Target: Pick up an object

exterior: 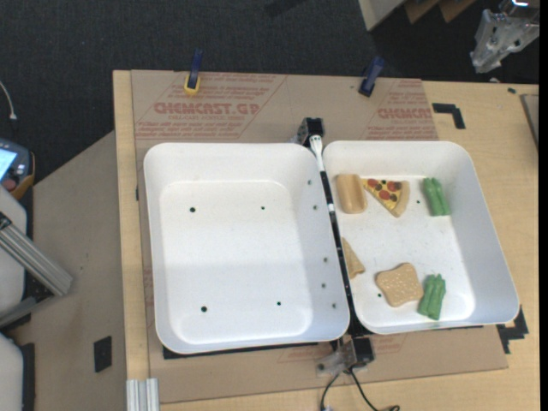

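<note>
The right bin holds several toy foods. A tan bread roll lies near its upper left, with a pizza slice beside it and a green vegetable further right. Near the front lie a slice of toast and a second green vegetable touching its right side. A small tan wedge rests against the bin's left wall. My gripper hangs at the view's top right corner, well beyond the bench's back edge and far from every object.
The left bin sits beside the right one on a brown cardboard sheet. Two clamps hold the sheet's back edge. A cable plug sits at the front between the bins.
</note>
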